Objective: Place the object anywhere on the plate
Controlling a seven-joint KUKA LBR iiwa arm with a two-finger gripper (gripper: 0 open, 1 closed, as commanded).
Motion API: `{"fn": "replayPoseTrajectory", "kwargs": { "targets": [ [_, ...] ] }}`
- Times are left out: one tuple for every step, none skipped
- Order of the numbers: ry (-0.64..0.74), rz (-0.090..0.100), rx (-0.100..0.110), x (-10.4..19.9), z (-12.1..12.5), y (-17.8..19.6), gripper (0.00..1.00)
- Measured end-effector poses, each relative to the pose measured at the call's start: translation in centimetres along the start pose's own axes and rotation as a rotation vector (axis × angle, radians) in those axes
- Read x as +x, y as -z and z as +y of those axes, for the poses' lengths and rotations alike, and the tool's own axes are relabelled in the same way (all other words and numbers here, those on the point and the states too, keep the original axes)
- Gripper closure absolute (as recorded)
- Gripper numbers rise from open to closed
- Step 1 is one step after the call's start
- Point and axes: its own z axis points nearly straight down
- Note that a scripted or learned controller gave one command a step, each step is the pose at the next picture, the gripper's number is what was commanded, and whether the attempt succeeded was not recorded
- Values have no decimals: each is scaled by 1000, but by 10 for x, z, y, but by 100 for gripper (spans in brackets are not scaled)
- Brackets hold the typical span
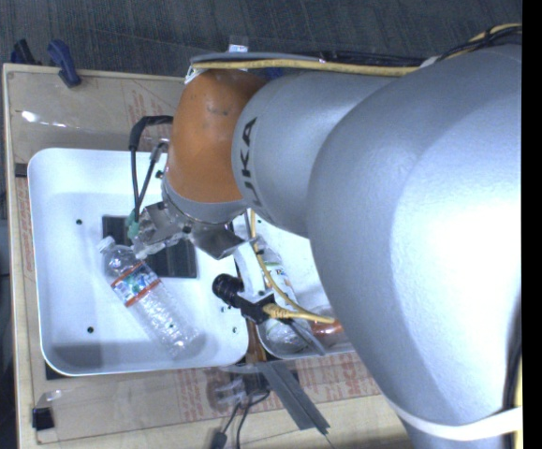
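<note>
The big grey arm (pixel 392 204) covers nearly all the right half of the frame, so the right bin (pixel 297 243) is almost fully hidden. From it I see only a narrow white strip at the centre. Below this strip, at the lower centre, a shiny curved rim comes out from under the arm. It looks like the plate (pixel 275 344), but most of it is covered and I cannot make out what is on it.

The left bin (pixel 41 251) is open to see. It sits on the wooden desk (pixel 93 92), which has a blue clamp (pixel 65 64) at its upper left corner.

The bottle (pixel 153 307) lies on its side on the floor of the left bin, in the lower middle part. It is clear plastic with a red and blue label. Its long axis runs on a diagonal: the cap end points to the upper left, and the base points to the lower right, near the bin's lower wall.

The claw (pixel 151 232) hangs under the orange band, low over the bin and just at the cap end of the bottle. It seems to touch the bottle there, but I cannot tell how wide it stands or if it holds anything. A flat black piece (pixel 175 262) lies just beside it, partly covered.
</note>
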Motion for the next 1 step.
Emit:
{"fn": "replayPoseTrajectory", "kwargs": {
  "targets": [
    [-22, 0, -1, -59, 52, 27, 100]
  ]
}}
